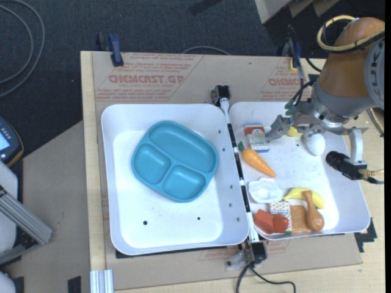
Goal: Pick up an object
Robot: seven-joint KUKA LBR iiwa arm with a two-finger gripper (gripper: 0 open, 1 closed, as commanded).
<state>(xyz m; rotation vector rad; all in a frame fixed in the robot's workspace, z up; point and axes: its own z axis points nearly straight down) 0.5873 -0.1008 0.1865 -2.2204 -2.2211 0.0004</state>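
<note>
Hovering above the right white bin [360,215], the gripper [287,122] hangs just beyond the orange plastic carrot [257,162]. Whether it is parted or closed, I cannot tell. A good pick likely means centring over the carrot, clear of the small red-and-white carton [256,137] beside it.

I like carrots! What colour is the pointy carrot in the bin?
The carrot is orange, lying in the right bin; the camera view shows it clearly.

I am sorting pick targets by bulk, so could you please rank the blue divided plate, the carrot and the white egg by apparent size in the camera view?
1. Blue divided plate, by far the largest.
2. Carrot.
3. White egg, smallest, though only slightly shorter than the carrot.
</note>
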